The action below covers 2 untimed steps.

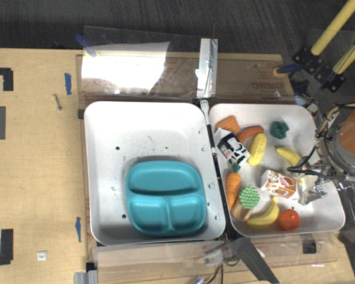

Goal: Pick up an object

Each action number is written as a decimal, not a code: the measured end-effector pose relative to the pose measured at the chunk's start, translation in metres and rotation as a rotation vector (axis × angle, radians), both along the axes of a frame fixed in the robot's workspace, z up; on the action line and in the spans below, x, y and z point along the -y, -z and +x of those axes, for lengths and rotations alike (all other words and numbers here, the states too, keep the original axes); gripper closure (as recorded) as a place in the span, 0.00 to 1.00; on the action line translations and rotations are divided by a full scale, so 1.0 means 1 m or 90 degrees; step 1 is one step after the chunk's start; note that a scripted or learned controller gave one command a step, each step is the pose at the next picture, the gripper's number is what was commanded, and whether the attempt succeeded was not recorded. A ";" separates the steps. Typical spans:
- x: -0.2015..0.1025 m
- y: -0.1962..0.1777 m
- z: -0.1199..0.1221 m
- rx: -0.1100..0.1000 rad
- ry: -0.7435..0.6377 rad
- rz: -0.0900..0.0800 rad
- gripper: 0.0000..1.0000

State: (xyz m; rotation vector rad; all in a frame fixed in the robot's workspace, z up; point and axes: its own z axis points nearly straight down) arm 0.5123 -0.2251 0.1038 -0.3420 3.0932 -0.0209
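**Two bins, one crowded pile to pick from**

Two shallow white plastic bins: the left bin [100, 123] carries a big teal three-compartment plastic tray [164, 196] at its front edge. The right bin [302, 112] has the toys. The grey arm's gripper [315, 189] sits at its right edge; can't tell its grip state. I'd go for the lone yellow toy banana [289, 155] mid-right or the red toy tomato [289, 219] in the front-right corner, coming straight down, clear of the juice carton [280, 186].

Toy food is piled in the right bin [328, 220]: corn cob [258, 148], carrot [233, 188], two bananas [264, 215] [288, 155], tomato [289, 219], broccoli [248, 197], teal lump [278, 129], and a white-orange carton [280, 186] lying flat at centre.
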 end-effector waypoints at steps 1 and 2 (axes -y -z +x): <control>-0.028 -0.164 0.055 -0.012 -0.122 0.003 1.00; -0.046 -0.176 0.126 -0.016 -0.173 0.004 1.00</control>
